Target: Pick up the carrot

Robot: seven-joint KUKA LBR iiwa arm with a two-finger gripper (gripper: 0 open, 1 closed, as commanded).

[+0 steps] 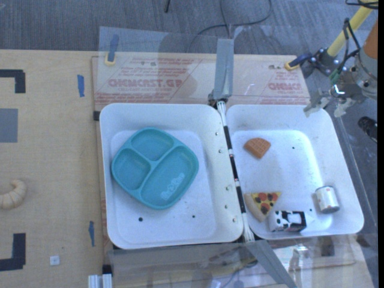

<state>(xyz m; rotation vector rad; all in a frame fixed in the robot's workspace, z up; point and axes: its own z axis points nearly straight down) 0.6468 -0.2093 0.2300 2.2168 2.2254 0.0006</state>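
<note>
Black-and-white toy cow [288, 221] lies at the near edge of the right-hand shallow white bin [342, 161], well apart from the gripper [333, 96] and nearer the camera than it. Just beside the cow, further from the gripper's side, rests a toy pizza slice [263, 202] with red and dark toppings. A small silver metal can [326, 199] lies on its side close to the bin's right wall, almost straight in front of the gripper but far from it.

Across the divider, the left-hand shallow white bin [120, 233] carries a teal plastic divided plate [155, 167], well away from the gripper. Out on the wooden counter [48, 137], furthest from the gripper, sits a pale curved croissant-shaped toy [11, 194].

Further back in the right bin lies the orange blunt wedge-shaped carrot [257, 147], alone on the bin floor, touching nothing, left of the gripper and a little nearer the camera. The gripper hangs over the bin's far right corner; whether it is wide or narrow cannot be told, and nothing is seen in it.
</note>
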